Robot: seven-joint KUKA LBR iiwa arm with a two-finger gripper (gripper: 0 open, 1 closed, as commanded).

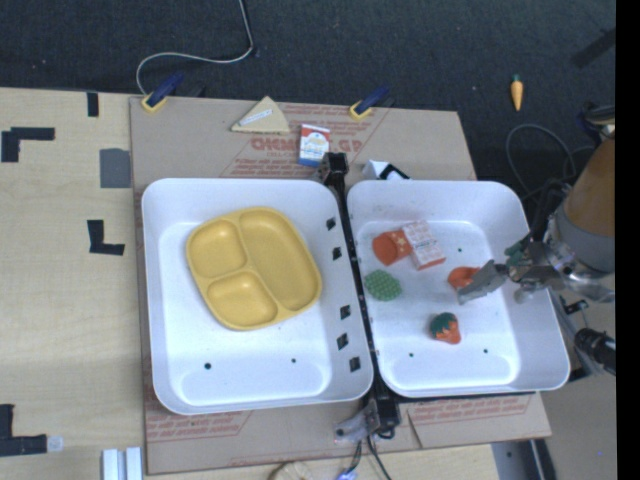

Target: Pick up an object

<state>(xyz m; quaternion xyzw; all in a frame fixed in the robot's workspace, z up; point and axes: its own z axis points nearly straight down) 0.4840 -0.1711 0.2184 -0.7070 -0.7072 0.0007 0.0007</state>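
Here, grey two-finger pincer [478, 286] low over the right shallow white bin [500, 368], reaching in from the right edge; finger spread impossible to tell. Just beside its tip, touching or nearly so, a small orange-red item [460, 276]. Nearby: red-and-white carton [410, 245], green ridged disc [382, 286], strawberry-like toy [446, 328]. In the left white bin [170, 368], a yellow three-compartment plate [253, 266].
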